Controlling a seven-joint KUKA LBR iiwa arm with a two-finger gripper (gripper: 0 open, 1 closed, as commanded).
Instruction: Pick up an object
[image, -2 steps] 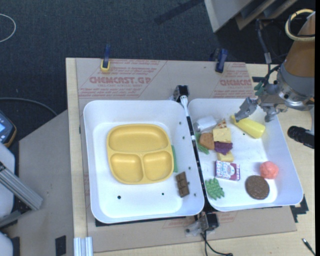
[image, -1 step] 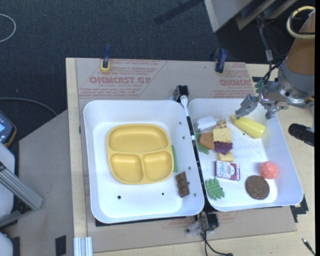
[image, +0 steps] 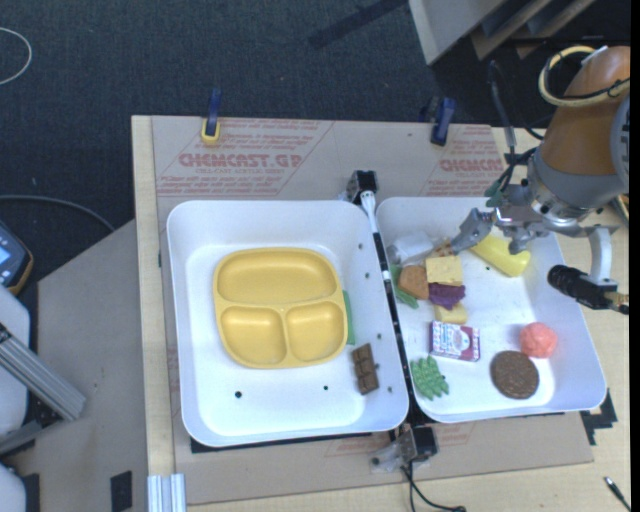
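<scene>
Two white bins are sitting on the table, and I am hovering my pincer (image: 497, 232), fingers spread wide and holding nothing, over the right bin (image: 580, 385). Just beside it, the yellow banana (image: 505, 258) is lying near that bin's far wall; next I am judging a descent and closing onto it.

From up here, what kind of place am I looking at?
Probably a robotics lab test bench: a robot arm reaches over two white bins of toy food, with clamps and cables around.

A yellow tray (image: 278, 304) with three hollows sits in the left bin (image: 190, 330). Two blue clamps (image: 211, 113) grip the far edge of the brown counter (image: 330, 155). Dark carpet (image: 150, 55) lies beyond.
</scene>
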